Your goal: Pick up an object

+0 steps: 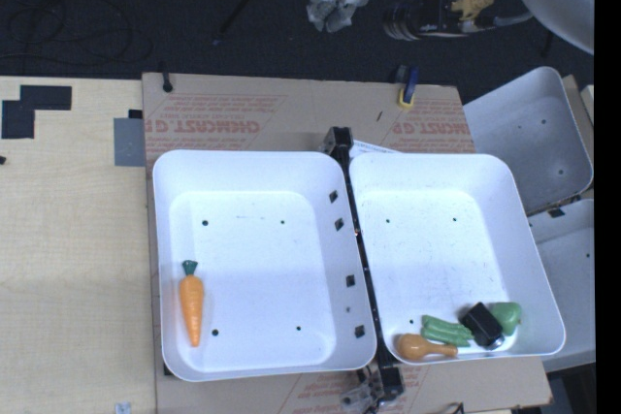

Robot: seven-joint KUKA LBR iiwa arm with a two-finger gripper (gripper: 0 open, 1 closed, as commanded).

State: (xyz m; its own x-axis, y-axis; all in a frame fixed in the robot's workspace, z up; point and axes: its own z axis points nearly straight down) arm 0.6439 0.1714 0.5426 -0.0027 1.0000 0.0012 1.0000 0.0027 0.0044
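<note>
An orange toy carrot (192, 307) with a green top lies near the front left wall of the left bin (247, 172). In the front right corner of the right bin (437, 172) several small items huddle together: an orange pear-shaped toy (423, 347), a green pea pod (446, 331), a black block (481, 324) and a green piece (507, 313). My gripper (337, 3) hangs high at the top of the camera view, beyond the far edge of both bins and well away from every object. Nothing shows in it.
The bins sit side by side on a cardboard sheet (291, 116) over a pale wooden bench (68, 238). A black divider with clips (351, 247) runs between them. A grey tilted panel (529, 136) stands at the right. Cables lie on the dark floor behind.
</note>
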